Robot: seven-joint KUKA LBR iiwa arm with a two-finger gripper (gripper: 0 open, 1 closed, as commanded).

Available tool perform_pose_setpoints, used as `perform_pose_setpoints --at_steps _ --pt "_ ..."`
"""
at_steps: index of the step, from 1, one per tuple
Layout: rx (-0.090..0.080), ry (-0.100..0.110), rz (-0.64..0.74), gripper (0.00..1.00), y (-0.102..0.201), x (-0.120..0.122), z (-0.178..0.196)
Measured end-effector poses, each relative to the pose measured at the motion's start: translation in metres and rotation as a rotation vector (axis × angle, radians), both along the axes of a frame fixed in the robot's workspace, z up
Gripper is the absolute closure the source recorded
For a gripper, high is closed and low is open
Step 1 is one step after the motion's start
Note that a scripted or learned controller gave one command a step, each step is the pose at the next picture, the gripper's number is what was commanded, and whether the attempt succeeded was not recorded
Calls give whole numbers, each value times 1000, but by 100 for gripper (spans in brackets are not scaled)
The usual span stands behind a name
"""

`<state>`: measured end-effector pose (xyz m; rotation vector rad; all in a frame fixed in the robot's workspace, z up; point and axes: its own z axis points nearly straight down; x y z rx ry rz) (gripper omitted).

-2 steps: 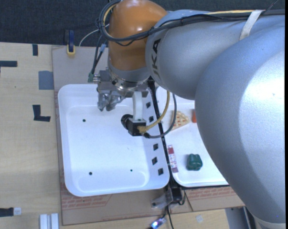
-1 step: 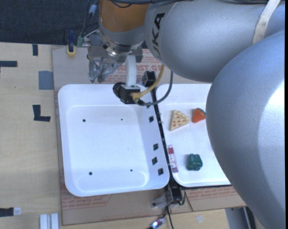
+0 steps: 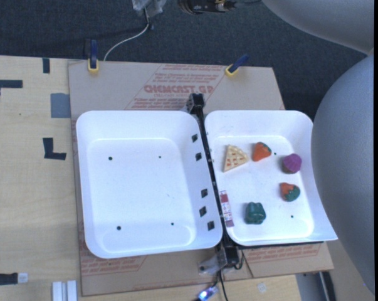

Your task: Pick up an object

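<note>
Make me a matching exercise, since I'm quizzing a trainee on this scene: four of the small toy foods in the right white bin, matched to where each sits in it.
Things:
1. tan wedge-shaped pizza-slice toy
2. purple round toy
3. dark green pepper-shaped toy
4. orange-red strawberry-like toy with a green tip

Places:
A. nearest the bin's front edge
B. nearest the divider between the two bins
C. farthest toward the bin's right wall
D. between the pizza slice and the purple toy

Pairs: 1-B, 2-C, 3-A, 4-D
</note>
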<state>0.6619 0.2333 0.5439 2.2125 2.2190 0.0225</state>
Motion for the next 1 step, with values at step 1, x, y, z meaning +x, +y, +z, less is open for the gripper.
perform_pose_setpoints --at_steps 1 --pt "-6 17 1 100 1 0 0"
